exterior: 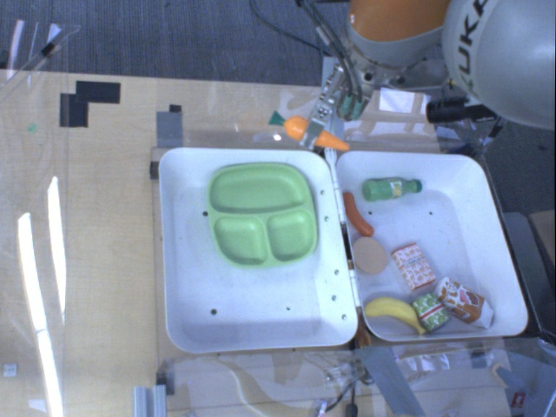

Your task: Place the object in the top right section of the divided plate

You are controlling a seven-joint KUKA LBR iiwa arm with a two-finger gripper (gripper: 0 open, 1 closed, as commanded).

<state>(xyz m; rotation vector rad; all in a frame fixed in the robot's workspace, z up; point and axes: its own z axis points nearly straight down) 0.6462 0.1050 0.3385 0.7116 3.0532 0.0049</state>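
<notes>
Carrot (314,135) sits pinched in my gripper (328,122) above the bins' far edge; next I carry it leftward over the green divided plate (261,213).

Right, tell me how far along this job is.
Done: nothing yet; the green divided plate in the left bin holds no item. In hand: the tool sits over the bins' far rim, right above an orange carrot-like object; whether it grips it is unclear. Left: carrying an object to the plate's top right section.
</notes>
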